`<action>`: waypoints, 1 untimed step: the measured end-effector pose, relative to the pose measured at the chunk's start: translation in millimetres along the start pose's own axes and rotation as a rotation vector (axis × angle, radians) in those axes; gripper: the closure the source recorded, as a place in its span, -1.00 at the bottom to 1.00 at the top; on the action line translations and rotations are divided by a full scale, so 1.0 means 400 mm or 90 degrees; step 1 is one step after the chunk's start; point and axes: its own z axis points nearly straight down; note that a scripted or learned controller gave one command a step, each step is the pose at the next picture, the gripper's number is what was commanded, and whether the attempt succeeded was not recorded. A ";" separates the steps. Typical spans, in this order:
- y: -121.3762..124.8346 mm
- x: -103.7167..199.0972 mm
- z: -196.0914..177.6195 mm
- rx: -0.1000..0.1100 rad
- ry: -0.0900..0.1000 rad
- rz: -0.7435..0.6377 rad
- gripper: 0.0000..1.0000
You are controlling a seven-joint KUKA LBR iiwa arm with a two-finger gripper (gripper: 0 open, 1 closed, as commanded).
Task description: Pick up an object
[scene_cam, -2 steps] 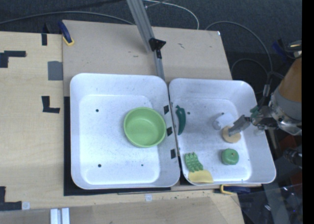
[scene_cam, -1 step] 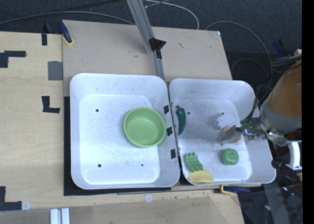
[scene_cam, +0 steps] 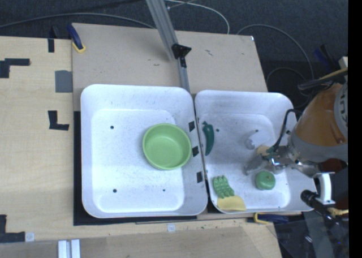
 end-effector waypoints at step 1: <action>0.002 0.001 -0.031 -0.001 0.000 -0.001 1.00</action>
